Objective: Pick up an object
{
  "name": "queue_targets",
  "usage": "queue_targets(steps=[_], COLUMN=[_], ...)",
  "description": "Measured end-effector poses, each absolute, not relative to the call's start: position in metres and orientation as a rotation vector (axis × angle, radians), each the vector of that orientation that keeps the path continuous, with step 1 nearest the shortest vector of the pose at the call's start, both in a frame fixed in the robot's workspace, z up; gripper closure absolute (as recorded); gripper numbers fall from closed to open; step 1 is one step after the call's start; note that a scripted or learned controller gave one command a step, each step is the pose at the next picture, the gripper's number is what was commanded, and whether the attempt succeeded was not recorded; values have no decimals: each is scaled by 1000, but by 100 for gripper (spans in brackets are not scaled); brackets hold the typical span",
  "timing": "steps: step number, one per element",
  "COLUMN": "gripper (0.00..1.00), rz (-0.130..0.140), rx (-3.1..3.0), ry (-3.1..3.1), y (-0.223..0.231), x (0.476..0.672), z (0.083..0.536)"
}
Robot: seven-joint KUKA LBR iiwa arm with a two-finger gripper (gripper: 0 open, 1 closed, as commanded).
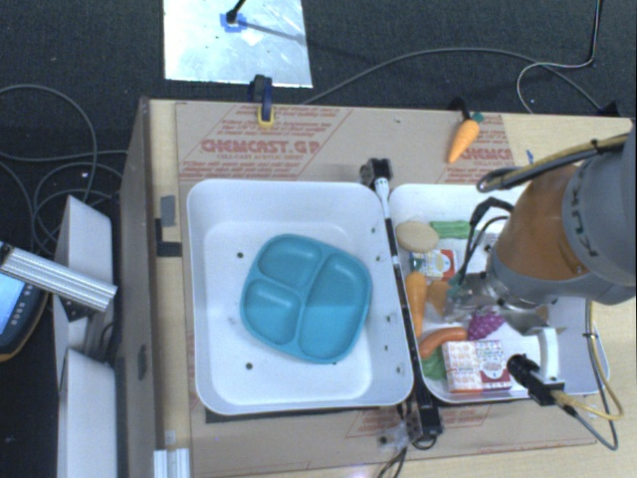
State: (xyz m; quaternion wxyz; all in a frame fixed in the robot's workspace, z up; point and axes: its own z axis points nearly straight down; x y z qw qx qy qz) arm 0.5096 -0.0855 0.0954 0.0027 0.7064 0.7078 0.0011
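The right bin holds several toy foods: a tan bun, a small white carton, an orange carrot, a reddish sausage, purple grapes and a red-and-white box. The arm's orange-banded wrist hangs over this bin from the right. My gripper points down at the bin's middle, just above the grapes and right of the carrot. Its tip is dark and partly hidden by the wrist. I see no object lifted off the bin floor.
The left bin holds a blue divided plate. A second carrot lies on the cardboard behind the right bin. A black clip sits where the bins meet at the back, and cables trail at the right.
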Motion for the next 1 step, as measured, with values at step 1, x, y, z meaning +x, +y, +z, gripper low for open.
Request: queue_targets(steps=[1], gripper=[0], rz=[3], rx=[2216], ry=[2220], y=[-85], x=[510], z=[95])
